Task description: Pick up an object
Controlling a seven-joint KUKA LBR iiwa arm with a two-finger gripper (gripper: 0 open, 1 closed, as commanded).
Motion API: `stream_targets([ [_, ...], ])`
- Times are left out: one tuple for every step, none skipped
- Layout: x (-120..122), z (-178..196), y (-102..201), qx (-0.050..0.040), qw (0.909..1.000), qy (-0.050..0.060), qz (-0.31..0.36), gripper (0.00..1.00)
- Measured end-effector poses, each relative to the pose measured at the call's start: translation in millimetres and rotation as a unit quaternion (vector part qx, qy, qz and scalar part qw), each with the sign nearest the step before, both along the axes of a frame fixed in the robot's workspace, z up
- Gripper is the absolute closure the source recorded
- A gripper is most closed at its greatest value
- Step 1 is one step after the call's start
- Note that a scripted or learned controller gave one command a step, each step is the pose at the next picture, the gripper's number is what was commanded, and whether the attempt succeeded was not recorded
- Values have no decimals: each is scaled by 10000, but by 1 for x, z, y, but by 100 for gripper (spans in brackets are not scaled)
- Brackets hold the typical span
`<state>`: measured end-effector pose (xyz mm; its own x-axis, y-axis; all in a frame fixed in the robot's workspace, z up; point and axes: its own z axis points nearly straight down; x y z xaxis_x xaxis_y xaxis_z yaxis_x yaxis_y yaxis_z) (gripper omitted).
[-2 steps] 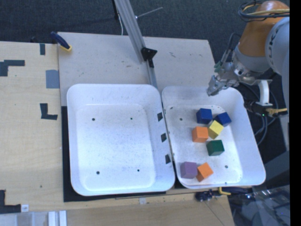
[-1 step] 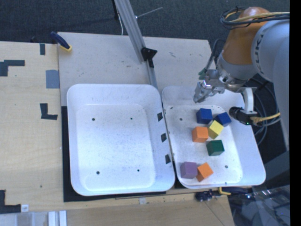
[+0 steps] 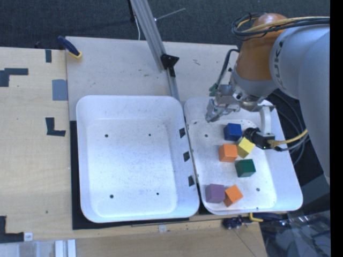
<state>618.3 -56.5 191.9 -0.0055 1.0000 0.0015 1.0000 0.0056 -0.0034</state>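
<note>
Several small blocks lie in the right bin (image 3: 268, 197): a blue one (image 3: 232, 131), a yellow one (image 3: 246, 146), an orange one (image 3: 228, 152), a green one (image 3: 245, 167), a purple one (image 3: 215, 193) and a second orange one (image 3: 233, 195). My gripper (image 3: 213, 114) hangs over the bin's far left part, up and to the left of the blue block, apart from it. Nothing shows between its fingers.
The left bin (image 3: 131, 157) sits beside the right one, with a dark divider strip between them. A slanted metal pole (image 3: 153, 33) crosses the bench behind the bins. A cable and black connector (image 3: 262, 140) hang next to the yellow block.
</note>
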Motion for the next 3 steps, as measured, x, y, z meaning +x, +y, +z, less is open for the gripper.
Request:
stream_targets([
  [-17,17,49,4,10000,-8,6,100],
  [-32,27,92,2,10000,-8,6,100],
  [-44,30,149,3,10000,-6,16,100],
])
